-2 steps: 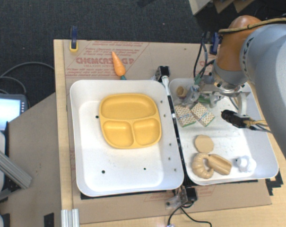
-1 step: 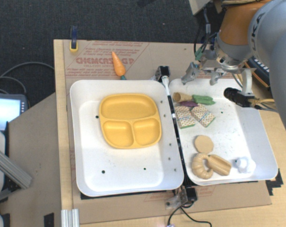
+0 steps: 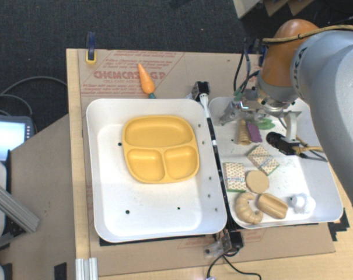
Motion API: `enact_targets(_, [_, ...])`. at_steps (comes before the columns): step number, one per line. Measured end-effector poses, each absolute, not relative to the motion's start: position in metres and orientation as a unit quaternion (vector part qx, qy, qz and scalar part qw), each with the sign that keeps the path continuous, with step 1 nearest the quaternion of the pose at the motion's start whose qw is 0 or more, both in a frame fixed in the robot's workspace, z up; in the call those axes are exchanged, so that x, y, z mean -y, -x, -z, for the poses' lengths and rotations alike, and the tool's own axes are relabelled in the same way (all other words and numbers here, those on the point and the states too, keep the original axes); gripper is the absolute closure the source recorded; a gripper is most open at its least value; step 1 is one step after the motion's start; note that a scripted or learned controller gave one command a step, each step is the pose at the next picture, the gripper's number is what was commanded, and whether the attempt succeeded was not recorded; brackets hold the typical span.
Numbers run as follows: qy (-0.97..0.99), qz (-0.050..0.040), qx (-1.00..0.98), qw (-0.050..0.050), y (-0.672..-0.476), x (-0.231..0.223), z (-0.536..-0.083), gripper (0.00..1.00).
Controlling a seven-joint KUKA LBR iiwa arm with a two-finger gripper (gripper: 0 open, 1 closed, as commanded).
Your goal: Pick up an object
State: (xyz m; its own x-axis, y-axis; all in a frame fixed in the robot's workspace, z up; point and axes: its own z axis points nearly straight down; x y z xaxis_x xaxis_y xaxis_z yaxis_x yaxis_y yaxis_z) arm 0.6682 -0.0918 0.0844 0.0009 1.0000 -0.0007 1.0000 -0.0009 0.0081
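The claw (image 3: 264, 112) (open or closed, I cannot tell) hangs over the right bin (image 3: 316, 209) of small food toys; the left bin (image 3: 106, 174) holds one yellow plate (image 3: 160, 147).

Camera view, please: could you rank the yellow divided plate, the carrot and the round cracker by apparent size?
1. Yellow divided plate, by far the largest.
2. Carrot.
3. Round cracker. The last two look close, so their order is unsure.

in the right white bin (image 3: 322, 214), a round tan disc (image 3: 258, 182) lies flat mid-bin; a tan ring-shaped pretzel toy (image 3: 248, 207) and a brown bread-roll toy (image 3: 272, 205) touch near the front edge; a purple stick (image 3: 254, 132) lies near the back edge.
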Motion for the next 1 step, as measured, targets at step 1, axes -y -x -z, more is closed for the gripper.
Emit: enact_targets(1, [-0.708,-0.0034,-0.706,0.005,-0.6694,0.1581,-0.0899,0.0])
